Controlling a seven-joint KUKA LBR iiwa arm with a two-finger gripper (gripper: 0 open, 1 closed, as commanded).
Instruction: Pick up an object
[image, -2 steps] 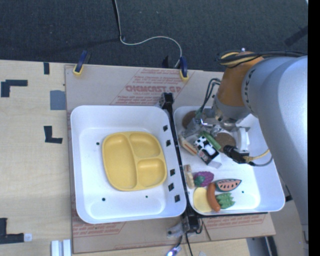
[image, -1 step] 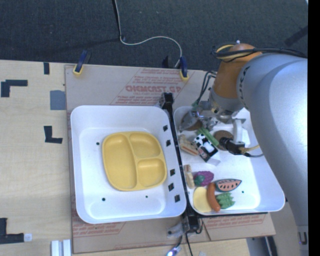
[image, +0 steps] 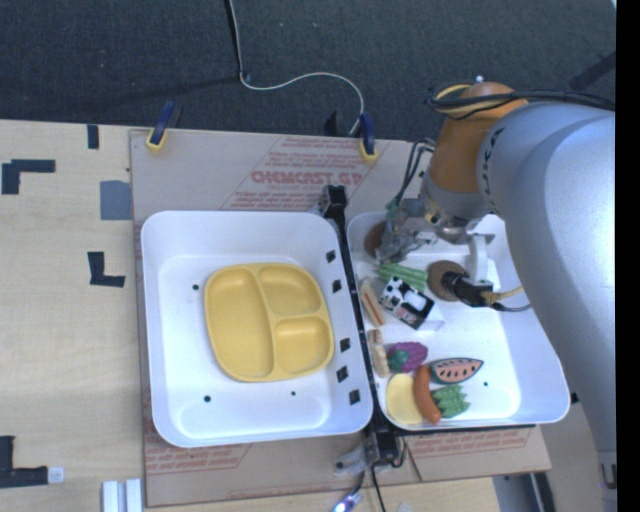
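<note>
Nearest us, at the right bin's (image: 540, 395) 6 o'clock edge, we see a sausage (image: 426, 392), green toy (image: 451, 402) and watermelon slice (image: 456, 370) crowded together. Its 3 o'clock side lies bare. Further back, a black-and-white block (image: 404, 297) sits centrally. At 12 o'clock the gripper (image: 400, 238) hangs low; we cannot tell its fingers' spread. The left bin (image: 160, 300) holds a yellow tray (image: 268, 320).

Right bin (image: 535, 395) crowded along left side; right half open. Arm (image: 560, 190) overhangs back.
</note>
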